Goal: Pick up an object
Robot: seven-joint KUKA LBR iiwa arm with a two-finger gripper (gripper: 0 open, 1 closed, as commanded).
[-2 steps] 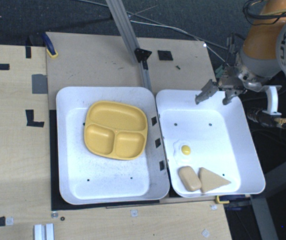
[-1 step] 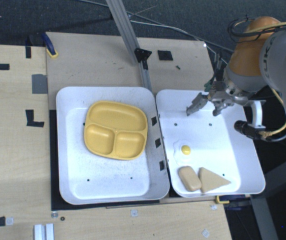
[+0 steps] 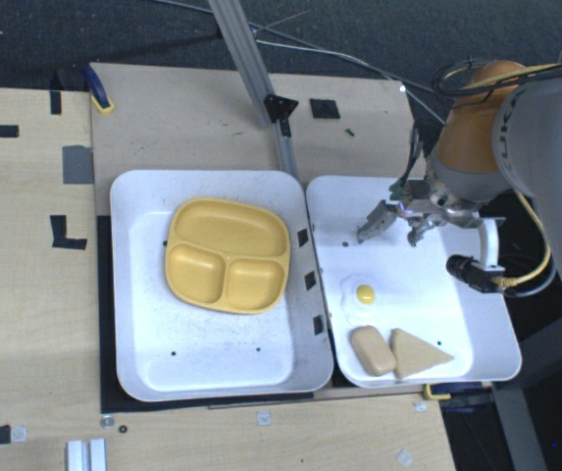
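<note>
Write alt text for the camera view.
A grey arm's gripper, fingers spread and empty, hangs over the right bin, above a small yellow ball, a tan oblong piece and a tan wedge. The left bin holds a yellow divided plate.

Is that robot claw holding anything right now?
No. The gripper hangs open over the right bin with nothing between its fingers; the fried egg and bread pieces lie untouched.
</note>
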